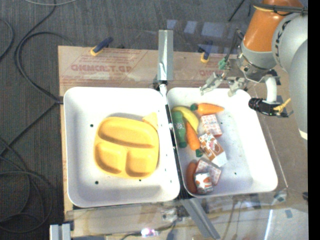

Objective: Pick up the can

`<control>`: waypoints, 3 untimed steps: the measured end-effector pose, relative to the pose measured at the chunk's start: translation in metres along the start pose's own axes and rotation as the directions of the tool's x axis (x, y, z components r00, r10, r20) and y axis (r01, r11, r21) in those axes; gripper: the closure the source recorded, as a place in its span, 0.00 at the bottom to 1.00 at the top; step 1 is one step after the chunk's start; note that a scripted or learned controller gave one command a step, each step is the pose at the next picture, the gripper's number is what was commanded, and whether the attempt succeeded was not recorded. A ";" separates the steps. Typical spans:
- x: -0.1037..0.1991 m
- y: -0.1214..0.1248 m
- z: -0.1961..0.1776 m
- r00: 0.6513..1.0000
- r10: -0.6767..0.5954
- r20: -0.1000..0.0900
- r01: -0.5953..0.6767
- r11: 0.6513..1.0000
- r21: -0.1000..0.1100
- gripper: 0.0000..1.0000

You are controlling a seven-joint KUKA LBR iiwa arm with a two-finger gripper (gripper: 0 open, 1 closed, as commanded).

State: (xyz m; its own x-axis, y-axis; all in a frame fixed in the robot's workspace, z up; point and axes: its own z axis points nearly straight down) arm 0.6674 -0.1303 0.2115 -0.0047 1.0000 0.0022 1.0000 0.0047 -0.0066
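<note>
- Lying on its side, the dark green can is in the right bin, tight against that bin's left wall.
- Its long way runs from far to near, in line with the wall.
- A yellow banana lies just beside the can on its right and looks to be touching it. An orange carrot lies there too, a little nearer.
- More to the right sit some small boxes, and a second carrot lies at the far end of the pile.
- The gripper hangs over the far edge of the right bin, above the second carrot and apart from the can.
- Its two fingers are spread wide, and nothing is between them.
- From the gripper, the can lies to the left and a bit nearer. I think the next move has to go that way and then down.
- I think the wall on one side and the banana on the other leave little room for the fingers, so they may bump one of them.
- The left bin holds a yellow tray, well apart from all this.
</note>
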 end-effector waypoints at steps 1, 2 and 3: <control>-0.016 -0.005 0.026 0.997 0.074 -0.002 -0.074 0.997 0.002 0.00; -0.035 -0.074 0.121 0.999 0.051 0.001 -0.051 0.999 -0.008 0.00; -0.035 -0.074 0.121 0.999 0.051 0.001 -0.051 0.999 -0.008 0.00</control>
State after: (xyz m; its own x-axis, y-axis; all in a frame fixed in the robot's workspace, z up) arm 0.5924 -0.1656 0.0914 0.0466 0.9989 0.0009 0.9989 -0.0466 0.0017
